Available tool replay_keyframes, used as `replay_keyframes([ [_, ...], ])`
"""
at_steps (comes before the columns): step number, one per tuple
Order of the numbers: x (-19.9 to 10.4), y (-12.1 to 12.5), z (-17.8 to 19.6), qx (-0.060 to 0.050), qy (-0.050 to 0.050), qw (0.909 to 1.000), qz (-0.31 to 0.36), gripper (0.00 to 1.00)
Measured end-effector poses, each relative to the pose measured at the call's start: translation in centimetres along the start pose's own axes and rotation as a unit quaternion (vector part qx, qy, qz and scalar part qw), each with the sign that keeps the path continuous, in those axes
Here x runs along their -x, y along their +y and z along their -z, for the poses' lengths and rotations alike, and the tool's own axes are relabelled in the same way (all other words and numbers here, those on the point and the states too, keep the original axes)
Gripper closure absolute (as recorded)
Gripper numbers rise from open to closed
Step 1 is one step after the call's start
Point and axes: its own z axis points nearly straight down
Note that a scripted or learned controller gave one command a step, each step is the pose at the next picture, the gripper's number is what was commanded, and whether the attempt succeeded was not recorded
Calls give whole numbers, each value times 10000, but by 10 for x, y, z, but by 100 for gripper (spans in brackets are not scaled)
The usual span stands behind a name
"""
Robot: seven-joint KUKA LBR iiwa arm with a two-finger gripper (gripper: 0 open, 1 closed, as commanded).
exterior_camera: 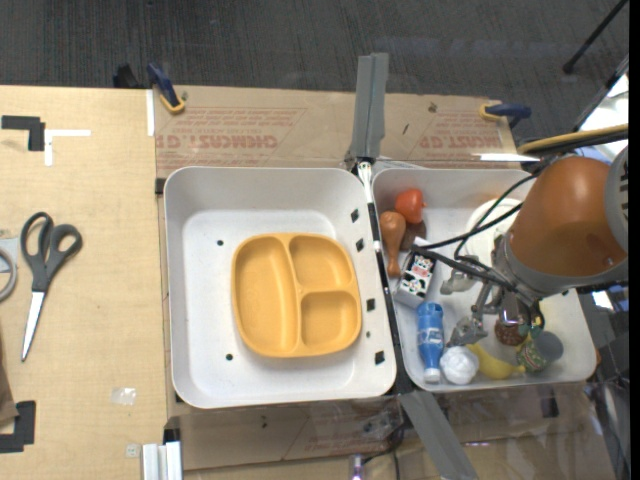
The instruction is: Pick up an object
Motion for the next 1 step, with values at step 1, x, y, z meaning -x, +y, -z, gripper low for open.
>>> replay_keyframes([
  [1,-11,14,3,2,-71,10000,-13,0],
])
